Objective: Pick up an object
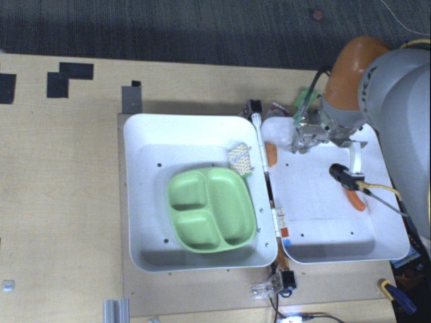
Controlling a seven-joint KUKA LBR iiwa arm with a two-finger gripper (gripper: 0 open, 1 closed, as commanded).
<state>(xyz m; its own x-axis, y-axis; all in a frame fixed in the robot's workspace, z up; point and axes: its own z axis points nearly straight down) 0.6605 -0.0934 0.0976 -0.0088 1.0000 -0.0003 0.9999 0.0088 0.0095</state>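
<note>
step: closing in for a pick, nothing held yet by the look of it
end effector [301, 142]: over back-left of right bin [316, 237]; open/closed can't tell
likely target: orange piece [271, 154], hard against that bin's left wall, just beside end effector
alt: orange stick [357, 201], further right in the same bin, more room
how: come straight down, grip along the wall not across it
risk: wall blocks one side

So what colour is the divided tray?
The tray is light green, seen in the camera view.

Robot lab: grey arm [397, 106], taped bench [60, 200], twin bins [151, 143] (loose cables [387, 9] about).
</note>
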